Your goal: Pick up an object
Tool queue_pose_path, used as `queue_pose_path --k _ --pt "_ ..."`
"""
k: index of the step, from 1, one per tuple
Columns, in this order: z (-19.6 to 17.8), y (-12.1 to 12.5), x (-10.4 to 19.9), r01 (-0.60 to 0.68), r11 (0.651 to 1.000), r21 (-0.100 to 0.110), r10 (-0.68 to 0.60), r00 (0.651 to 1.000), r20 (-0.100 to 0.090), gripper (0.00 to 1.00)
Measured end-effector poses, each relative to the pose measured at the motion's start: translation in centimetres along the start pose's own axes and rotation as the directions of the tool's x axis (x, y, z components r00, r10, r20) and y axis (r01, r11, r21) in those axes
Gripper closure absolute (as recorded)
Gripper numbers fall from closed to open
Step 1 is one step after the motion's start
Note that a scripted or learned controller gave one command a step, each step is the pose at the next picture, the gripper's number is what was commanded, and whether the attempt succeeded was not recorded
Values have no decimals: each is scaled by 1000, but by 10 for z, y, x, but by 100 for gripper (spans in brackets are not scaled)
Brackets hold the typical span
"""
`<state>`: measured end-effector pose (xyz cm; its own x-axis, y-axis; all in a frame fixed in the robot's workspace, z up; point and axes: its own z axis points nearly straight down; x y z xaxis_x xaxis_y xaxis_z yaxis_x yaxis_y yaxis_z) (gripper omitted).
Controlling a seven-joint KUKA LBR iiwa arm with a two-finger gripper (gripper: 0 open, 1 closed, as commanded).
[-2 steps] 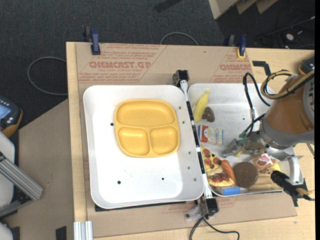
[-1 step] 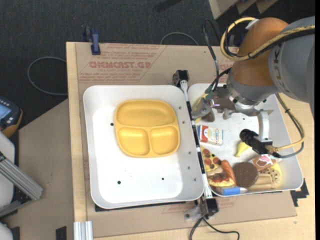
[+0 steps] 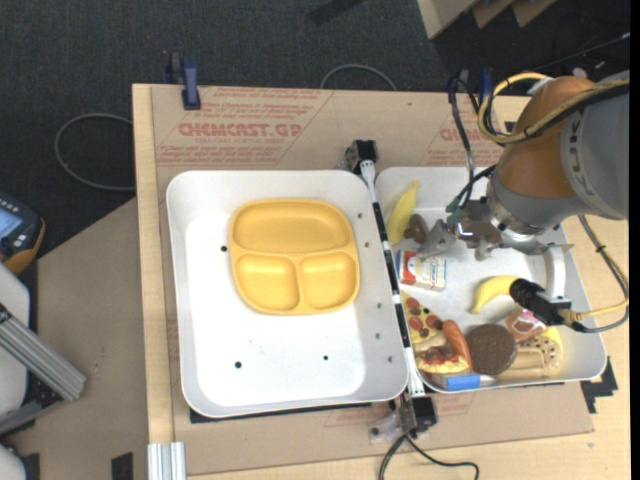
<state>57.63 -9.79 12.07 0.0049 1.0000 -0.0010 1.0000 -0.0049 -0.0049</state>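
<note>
- Dark carpet surrounds a brown cardboard-topped bench (image 3: pixel 300 118) with red print, and two shallow white bins sit side by side on it.
- Left bin (image 3: pixel 200 348) holds a yellow divided plate (image 3: pixel 295 253), three compartments, lying flat in the upper half.
- Right bin (image 3: pixel 585 353) is crowded with toy food, and the arm (image 3: pixel 565 148) comes in from the right, orange band showing above the wrist.
- Gripper (image 3: pixel 470 230) sits low over the upper middle of the right bin; its tips are lost in the dark metal, so open or closed, I cannot tell.
- Just left of the gripper lies a small dark lump (image 3: pixel 415 231), touching or nearly touching a yellow banana (image 3: pixel 403 211) by the bin's left wall.
- Below the gripper, a red and white carton (image 3: pixel 422 270) lies flat.
- A second banana (image 3: pixel 492 292) sits lower right of it, apart from the gripper.
- Along the near edge: a pizza slice (image 3: pixel 425 326), a brown round cookie (image 3: pixel 490 348), a blue strip (image 3: pixel 460 381).
- Nothing visible between the tips.
</note>
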Motion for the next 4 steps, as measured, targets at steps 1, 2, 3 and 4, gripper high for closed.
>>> queue_pose_path --k 1,2,3,4 --pt "39 -69 -57 -3 1000 2 3 1000 0 0" --pt "24 20 13 14 1000 -13 -14 1000 -3 0" --pt "37 84 1 14 1000 27 -14 1000 5 0" --pt "36 66 3 4 1000 -1 -4 1000 -1 0"
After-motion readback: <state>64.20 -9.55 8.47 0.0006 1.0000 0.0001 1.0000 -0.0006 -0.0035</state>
